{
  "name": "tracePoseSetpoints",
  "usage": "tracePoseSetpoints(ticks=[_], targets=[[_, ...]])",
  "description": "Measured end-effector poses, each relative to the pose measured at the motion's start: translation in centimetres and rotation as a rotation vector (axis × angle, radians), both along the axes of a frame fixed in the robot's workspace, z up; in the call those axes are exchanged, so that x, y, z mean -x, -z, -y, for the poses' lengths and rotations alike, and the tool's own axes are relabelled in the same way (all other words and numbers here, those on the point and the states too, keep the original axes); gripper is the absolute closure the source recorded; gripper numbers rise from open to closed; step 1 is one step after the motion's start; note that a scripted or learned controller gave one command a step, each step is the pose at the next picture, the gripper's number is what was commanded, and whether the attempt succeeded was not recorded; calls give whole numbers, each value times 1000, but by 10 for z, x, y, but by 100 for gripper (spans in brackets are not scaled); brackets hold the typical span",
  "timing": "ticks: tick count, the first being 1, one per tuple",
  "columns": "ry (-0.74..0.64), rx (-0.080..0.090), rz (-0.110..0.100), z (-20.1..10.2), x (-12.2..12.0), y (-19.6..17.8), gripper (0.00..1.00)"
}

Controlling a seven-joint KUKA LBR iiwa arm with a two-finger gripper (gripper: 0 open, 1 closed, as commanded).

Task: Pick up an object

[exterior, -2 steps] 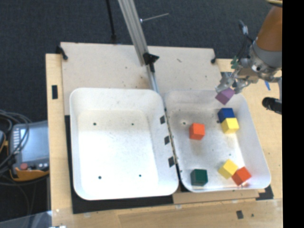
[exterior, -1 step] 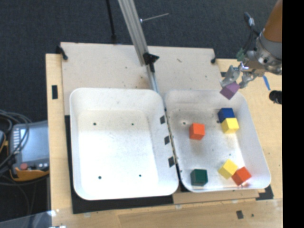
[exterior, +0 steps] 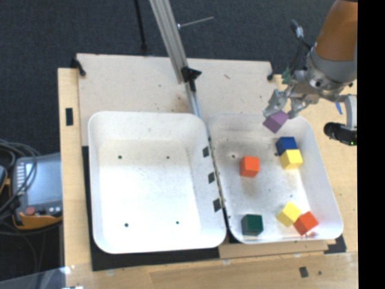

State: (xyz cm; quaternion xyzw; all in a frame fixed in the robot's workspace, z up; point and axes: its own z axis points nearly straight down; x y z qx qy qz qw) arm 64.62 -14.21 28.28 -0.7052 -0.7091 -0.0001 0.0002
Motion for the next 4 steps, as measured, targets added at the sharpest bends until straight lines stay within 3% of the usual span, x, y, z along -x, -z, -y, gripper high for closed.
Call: tracePoseSetpoints(ticks=[4], targets=[[-1,0,-2,-202,79,29,100]])
